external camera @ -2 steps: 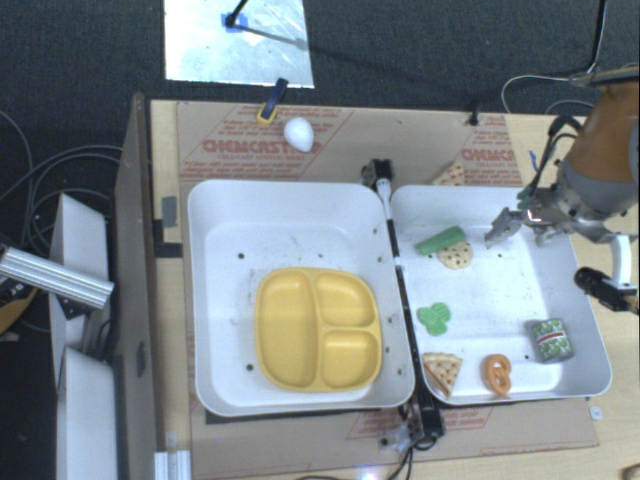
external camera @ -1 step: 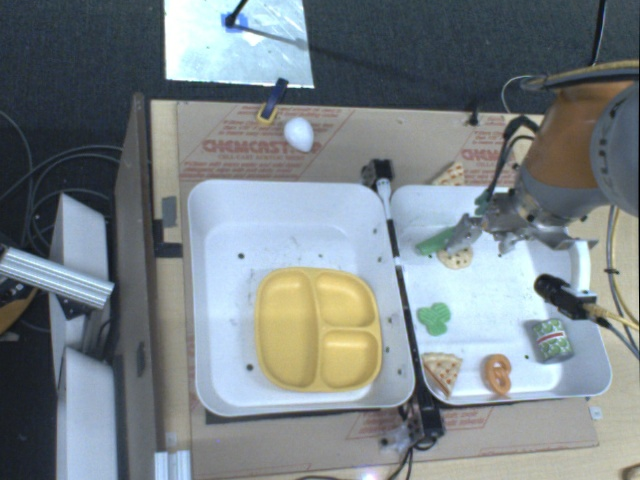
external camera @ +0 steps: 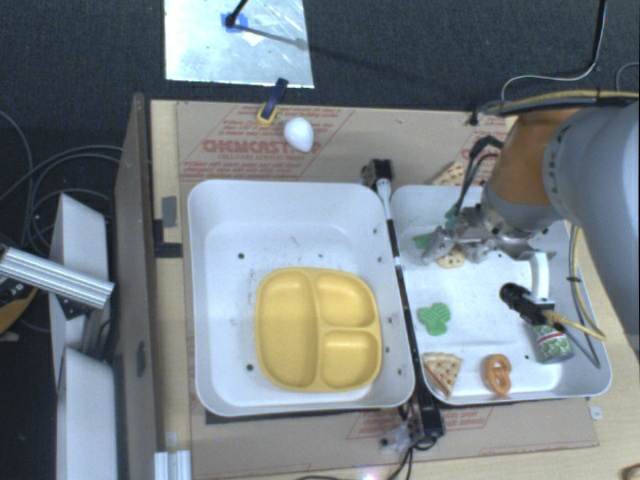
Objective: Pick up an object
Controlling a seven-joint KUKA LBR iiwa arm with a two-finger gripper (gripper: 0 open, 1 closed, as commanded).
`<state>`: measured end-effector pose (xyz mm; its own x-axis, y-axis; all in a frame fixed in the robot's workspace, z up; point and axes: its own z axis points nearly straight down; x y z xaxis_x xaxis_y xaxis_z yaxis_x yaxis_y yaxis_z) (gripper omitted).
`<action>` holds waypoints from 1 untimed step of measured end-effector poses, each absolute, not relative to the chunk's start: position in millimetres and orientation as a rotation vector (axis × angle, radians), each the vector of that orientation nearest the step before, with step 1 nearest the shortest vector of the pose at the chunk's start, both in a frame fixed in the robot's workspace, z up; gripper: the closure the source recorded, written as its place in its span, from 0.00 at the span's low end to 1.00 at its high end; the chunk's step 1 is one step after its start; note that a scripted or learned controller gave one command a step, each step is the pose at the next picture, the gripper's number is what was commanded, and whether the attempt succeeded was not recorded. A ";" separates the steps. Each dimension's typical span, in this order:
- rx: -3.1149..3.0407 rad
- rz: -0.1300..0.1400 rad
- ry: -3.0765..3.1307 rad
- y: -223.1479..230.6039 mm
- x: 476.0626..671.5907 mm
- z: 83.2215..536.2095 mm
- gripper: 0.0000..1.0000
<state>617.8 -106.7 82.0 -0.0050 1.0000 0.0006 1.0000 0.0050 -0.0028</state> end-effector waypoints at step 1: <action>-2.217 0.005 -2.217 -89.5 541.1 83.3 0.00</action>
